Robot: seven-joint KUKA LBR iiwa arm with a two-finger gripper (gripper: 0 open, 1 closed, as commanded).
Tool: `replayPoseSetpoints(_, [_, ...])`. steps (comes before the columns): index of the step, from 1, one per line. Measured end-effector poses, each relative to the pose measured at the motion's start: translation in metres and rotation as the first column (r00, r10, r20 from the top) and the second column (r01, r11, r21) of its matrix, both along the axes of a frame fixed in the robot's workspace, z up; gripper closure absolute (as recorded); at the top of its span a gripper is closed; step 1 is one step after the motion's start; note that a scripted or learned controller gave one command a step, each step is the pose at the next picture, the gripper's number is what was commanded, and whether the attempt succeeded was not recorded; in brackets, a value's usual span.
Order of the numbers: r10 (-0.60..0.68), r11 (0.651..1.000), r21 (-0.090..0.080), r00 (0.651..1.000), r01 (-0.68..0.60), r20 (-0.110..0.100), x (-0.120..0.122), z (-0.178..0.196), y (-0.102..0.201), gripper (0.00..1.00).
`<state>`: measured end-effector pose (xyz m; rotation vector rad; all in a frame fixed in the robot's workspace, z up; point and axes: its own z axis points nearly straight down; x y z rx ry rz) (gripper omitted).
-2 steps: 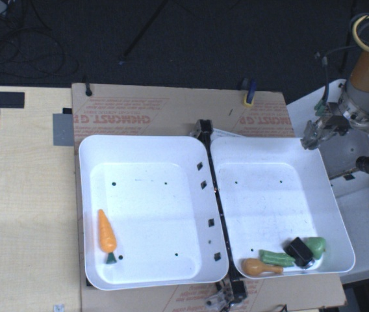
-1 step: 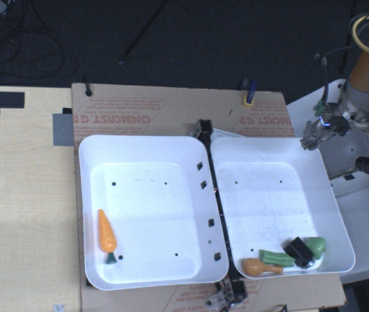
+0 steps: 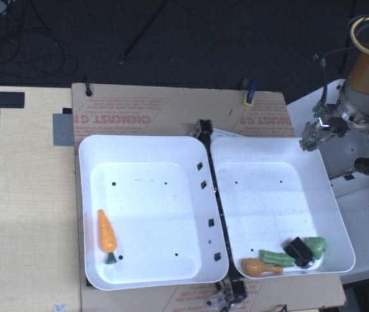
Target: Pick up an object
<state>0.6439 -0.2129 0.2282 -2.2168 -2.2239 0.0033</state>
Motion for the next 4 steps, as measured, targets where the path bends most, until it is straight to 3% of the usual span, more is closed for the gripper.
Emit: replayPoseSetpoints(4, [0.001,1.000,0.000,1.000,-0.001,0.002,0.000,0.008,0.000,1.00])
